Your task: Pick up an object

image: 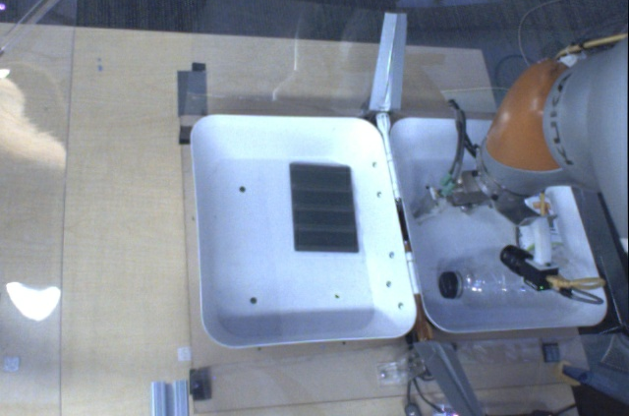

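A clear plastic bottle with a black cap lies on its side near the front edge of the right bin. My gripper hangs low over the left half of that bin, behind the bottle and apart from it. Nothing shows between its tips. A flat black ridged pad lies in the middle of the left bin.
A grey arm with an orange band covers the right bin's far right part. The two bins meet along a narrow divider. A metal strut stands behind that joint. Wooden bench surface surrounds the bins.
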Robot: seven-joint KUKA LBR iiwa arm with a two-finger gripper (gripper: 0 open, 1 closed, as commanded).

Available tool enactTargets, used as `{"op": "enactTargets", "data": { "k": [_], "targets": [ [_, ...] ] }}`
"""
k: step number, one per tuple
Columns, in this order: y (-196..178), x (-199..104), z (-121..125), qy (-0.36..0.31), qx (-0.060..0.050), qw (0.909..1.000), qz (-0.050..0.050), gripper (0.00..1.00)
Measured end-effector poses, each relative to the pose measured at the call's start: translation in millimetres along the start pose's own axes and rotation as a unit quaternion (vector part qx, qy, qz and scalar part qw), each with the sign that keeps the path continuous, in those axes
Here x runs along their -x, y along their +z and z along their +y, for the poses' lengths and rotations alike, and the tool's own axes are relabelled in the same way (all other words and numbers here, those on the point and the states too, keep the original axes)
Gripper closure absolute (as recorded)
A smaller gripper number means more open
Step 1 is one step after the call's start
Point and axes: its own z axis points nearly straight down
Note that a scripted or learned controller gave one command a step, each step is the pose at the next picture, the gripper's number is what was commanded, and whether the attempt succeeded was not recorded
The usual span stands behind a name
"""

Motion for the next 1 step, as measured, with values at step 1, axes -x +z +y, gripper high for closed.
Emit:
{"op": "enactTargets", "data": {
  "k": [1],
  "targets": [
    [2.7,1.8,71.5,-0.025,-0.003,0.9997,0.001,0.00]
  ]
}}
